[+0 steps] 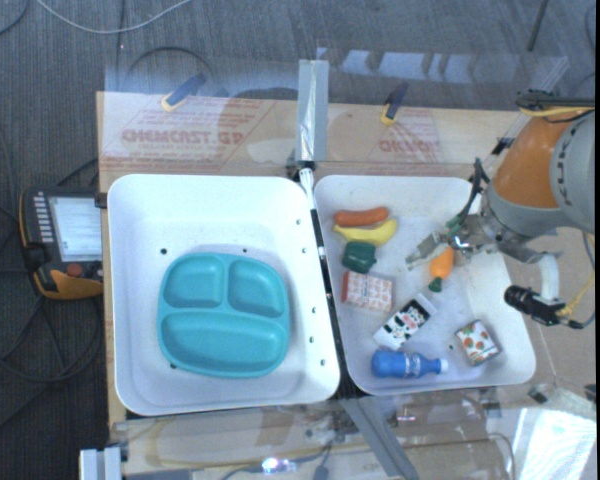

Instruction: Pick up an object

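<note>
The right bin (520,368) holds several toy items. There is an orange sausage (362,216) above a yellow banana (372,233), and a dark green piece (359,257). A red checkered packet (367,291), a black-and-white carton (404,321), a blue bottle (405,365) and a small printed box (476,341) lie below. An orange carrot (441,264) with a green tip lies near the bin's middle right. My gripper (432,249) reaches in from the right, low over the bin, directly above and touching the carrot's upper end. I cannot make out whether the carrot is held.
The left bin (140,208) holds a teal divided plate (223,315). A metal divider post (311,108) stands at the back between the bins. The arm's orange band (535,163) and a black cable fitting (530,303) overhang the right bin's right edge.
</note>
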`<state>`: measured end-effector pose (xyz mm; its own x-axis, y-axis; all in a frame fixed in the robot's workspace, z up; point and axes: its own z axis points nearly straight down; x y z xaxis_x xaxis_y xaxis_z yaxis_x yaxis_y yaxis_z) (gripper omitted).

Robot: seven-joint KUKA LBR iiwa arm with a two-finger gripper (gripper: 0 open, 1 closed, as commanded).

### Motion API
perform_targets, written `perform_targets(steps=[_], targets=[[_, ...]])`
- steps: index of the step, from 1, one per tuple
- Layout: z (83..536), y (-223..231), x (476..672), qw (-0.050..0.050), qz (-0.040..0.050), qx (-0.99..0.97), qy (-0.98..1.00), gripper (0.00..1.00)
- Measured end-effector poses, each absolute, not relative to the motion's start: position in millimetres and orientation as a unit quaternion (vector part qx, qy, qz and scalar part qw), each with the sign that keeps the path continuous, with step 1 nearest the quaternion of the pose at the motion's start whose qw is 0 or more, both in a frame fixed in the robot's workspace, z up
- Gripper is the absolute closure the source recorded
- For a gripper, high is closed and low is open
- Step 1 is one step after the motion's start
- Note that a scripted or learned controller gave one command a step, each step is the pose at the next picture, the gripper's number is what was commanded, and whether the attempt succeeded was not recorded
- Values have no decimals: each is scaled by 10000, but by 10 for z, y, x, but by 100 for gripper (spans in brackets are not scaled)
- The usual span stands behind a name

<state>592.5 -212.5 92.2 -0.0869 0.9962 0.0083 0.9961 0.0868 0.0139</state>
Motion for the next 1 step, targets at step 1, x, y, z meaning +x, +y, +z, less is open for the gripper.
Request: perform_targets(steps=[1], targets=[[999,-2158,5916,57,48,6759,7369,100]])
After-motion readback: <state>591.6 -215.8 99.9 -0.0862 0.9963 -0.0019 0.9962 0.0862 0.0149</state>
